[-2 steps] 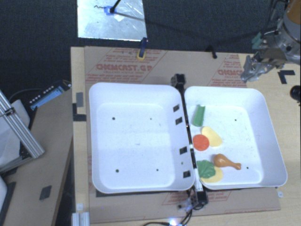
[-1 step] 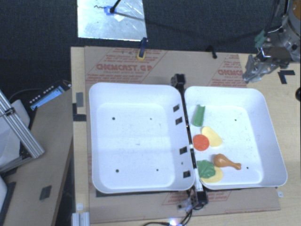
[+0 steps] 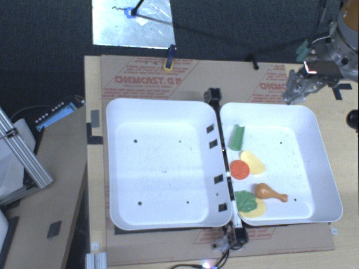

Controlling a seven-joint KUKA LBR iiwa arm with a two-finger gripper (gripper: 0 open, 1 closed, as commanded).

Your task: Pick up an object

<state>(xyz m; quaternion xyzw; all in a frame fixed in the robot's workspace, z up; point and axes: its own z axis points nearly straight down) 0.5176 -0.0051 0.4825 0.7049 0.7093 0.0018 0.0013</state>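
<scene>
The right bin holds several small toy foods along its left side: a green cylinder, a red disc, a pale yellow piece, a brown drumstick, and a dark green piece lying on a yellow one. My gripper hangs over the back edge of the right bin, well behind and to the right of the toys, high above them. Nothing shows between its fingertips.
The left bin sits beside the right one, joined by a black clip strip. A shiny metal sheet lies on the dark floor at the back. An aluminium frame stands at the left.
</scene>
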